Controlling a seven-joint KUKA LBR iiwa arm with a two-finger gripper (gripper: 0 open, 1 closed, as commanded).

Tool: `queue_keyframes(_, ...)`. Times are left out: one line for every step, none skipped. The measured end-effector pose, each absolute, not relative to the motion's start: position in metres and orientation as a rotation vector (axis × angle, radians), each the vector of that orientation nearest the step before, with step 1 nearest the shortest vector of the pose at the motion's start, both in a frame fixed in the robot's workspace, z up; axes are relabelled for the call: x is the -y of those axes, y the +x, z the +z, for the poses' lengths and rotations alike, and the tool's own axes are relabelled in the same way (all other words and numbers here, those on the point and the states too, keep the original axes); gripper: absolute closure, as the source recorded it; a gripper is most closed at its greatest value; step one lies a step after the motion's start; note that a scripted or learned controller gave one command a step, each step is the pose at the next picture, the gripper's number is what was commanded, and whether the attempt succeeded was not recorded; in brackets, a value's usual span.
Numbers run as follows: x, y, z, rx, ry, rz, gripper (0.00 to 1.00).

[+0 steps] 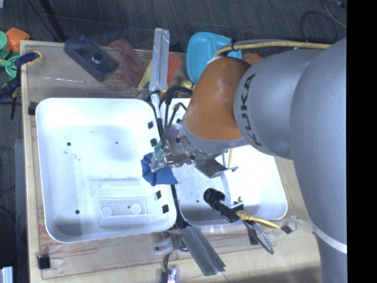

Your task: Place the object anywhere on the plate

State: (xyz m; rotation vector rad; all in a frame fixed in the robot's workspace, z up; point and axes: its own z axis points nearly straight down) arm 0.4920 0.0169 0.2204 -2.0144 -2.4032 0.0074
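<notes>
The arm (pixel 283 111) hides most of the right bin (pixel 274 208) behind the gripper (pixel 160 158). Just below the gripper, a blue object (pixel 159 175) is too blurred to name, and whether it is gripped cannot be told. Farther back, a light-blue container (pixel 203 49) sits half covered by the orange band (pixel 218 99).

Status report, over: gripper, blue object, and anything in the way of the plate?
Gripper over the divider between bins. Blue object just beneath it, grip unconfirmed. Clear plate low in left bin, nothing between.
</notes>
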Motion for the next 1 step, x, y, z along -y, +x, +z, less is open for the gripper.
queue_keyframes(-0.0942, 0.4755, 0.1897, 2.472, -1.933, 0.007, 1.00)
